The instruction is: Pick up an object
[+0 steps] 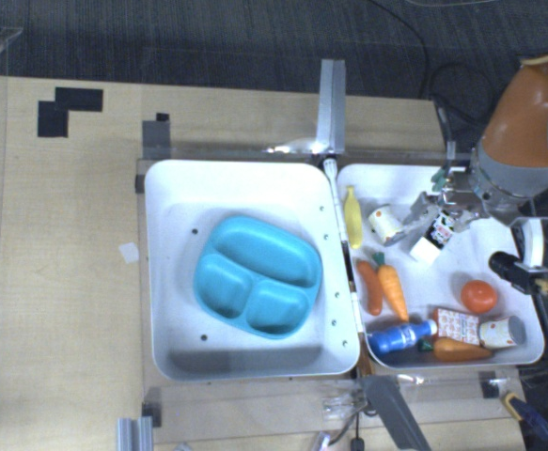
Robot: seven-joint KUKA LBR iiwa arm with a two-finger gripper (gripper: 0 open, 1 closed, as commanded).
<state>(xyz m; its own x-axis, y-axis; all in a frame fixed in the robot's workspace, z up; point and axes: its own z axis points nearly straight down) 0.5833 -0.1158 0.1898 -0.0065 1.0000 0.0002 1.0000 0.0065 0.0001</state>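
Your two-finger metal pincer (pixel 422 222) hangs over the right white bin (pixel 535 346); I cannot tell its state. The small white-and-black bottle (pixel 430 242) lies just beside it, lower right.

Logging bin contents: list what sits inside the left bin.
The left bin holds one blue divided tray, lying flat with three bare compartments. Whatever lies beneath the tray is covered.

two white bins (pixel 161 280), one blue tray (pixel 255 275), three carrots (pixel 393 291)
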